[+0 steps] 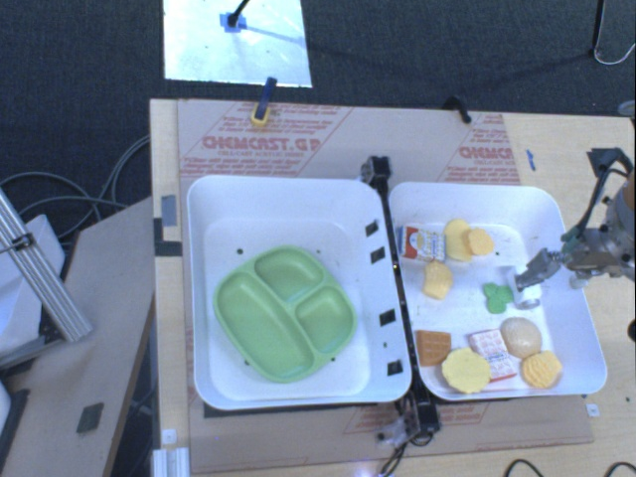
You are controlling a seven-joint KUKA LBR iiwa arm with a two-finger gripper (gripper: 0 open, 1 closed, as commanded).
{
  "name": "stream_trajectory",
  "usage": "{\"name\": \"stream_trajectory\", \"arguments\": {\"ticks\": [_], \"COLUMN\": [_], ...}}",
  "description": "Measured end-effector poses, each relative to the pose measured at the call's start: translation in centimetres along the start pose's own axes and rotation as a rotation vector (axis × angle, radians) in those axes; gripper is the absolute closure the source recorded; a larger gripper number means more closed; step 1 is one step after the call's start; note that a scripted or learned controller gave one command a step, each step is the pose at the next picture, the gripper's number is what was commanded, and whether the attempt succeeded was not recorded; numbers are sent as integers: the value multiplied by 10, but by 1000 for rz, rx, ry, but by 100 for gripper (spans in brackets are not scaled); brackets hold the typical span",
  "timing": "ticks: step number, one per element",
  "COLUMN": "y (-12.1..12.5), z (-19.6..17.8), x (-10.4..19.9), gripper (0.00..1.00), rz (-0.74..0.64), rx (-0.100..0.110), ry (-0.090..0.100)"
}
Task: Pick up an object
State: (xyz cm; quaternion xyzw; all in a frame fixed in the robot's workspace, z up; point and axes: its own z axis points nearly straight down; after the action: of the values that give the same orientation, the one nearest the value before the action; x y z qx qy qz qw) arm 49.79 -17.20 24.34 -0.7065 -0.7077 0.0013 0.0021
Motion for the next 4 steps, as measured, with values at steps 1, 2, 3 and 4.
{"name": "stream_trajectory", "arguments": {"ticks": [1,2,3,4], "y": [2,-4,-3,-4], "z": [-3,42,84,142], "x": [0,3,0,-9], "gripper": [0,0,0,0], "rz": [-2,0,0,1], "rx": [-6,-2,-1,-5], "ry": [-2,0,1,-2]}}
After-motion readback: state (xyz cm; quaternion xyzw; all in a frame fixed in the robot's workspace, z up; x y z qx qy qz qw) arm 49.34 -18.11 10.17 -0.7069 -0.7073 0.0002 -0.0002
